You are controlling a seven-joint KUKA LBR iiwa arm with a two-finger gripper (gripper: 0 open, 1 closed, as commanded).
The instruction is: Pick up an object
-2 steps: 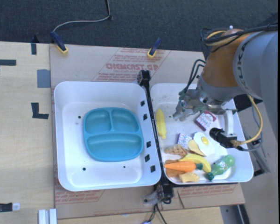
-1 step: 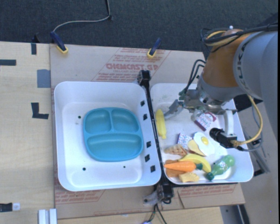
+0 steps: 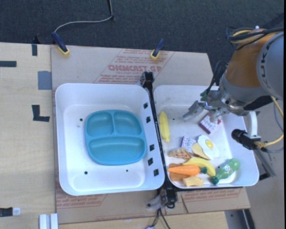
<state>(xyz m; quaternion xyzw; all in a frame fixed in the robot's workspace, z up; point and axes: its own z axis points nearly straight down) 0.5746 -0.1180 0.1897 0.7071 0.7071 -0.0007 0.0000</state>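
The left bin (image 3: 66,142) holds a blue tray (image 3: 116,136). The right bin (image 3: 250,175) holds a corn cob (image 3: 164,126), carrot (image 3: 183,170), banana (image 3: 200,162) and egg (image 3: 209,146) toward its near edge. The end effector (image 3: 206,109) hovers spread over the far half, pinching nothing.

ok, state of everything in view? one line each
gripper: open, over the right bin, holding nothing
blue divided plate: flat in the left bin, upright
corn cob: lying along the right bin's left wall
fried egg: lying flat
carrot: on its side
banana: on its side, by the carrot
small packet: lying under the wrist
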